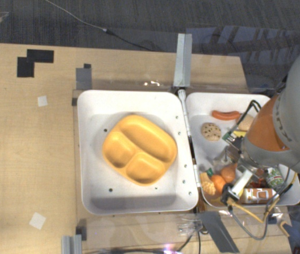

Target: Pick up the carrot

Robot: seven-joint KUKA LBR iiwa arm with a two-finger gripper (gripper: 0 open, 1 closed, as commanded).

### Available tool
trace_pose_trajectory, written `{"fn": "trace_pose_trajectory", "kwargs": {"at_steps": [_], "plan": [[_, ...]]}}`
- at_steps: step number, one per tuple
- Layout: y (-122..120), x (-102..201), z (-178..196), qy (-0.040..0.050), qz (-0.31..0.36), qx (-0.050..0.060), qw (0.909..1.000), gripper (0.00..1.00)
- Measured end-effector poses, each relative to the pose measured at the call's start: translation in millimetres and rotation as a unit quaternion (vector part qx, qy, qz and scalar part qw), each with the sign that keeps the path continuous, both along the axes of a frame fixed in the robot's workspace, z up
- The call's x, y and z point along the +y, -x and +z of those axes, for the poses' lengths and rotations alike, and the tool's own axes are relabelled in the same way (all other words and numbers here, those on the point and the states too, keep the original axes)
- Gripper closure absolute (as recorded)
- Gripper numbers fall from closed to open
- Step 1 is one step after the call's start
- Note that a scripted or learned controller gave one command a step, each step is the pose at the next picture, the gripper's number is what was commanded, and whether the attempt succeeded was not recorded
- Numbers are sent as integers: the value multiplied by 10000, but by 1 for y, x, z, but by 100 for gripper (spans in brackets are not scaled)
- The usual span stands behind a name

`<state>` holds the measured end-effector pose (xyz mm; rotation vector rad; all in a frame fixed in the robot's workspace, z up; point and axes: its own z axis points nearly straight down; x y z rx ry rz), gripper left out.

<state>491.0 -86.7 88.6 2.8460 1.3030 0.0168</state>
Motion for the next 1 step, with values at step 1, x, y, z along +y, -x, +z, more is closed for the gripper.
{"fn": "trace_pose_trajectory", "kwargs": {"at_steps": [1], "plan": [[-3,2,12,-10,47,-35,10000,100]]}}
